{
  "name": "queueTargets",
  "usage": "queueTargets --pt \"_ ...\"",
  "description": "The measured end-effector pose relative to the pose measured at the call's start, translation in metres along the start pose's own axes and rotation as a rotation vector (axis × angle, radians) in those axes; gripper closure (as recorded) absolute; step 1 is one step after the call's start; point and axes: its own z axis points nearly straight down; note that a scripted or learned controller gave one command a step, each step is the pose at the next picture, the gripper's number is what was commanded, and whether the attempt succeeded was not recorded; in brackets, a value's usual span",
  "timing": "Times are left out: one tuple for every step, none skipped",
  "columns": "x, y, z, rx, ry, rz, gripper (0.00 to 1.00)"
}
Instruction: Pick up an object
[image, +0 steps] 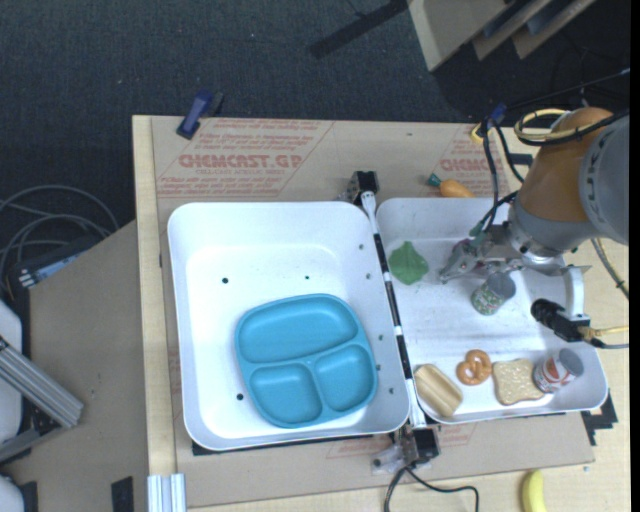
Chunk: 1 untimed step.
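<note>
1. Dark carpet fills the upper frame; coiled cables (45, 235) lie at the left edge beside the brown board bench (150, 300).
2. The left bin (200, 240) holds a blue divided tray (305, 358) at lower centre.
3. In the right bin (440, 330), a green object (407, 263) sits upper left; a bread roll (437, 389), doughnut (474, 367) and toast slice (516, 381) line the bottom.
4. The gripper (488, 268) hangs centre-right, just above a small grey object (491, 296); its finger spread cannot be told.
</note>
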Motion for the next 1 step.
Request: queueTargets --pt "-0.0612 0.0598 -0.0351 -0.004 -0.003 0.000 0.00"
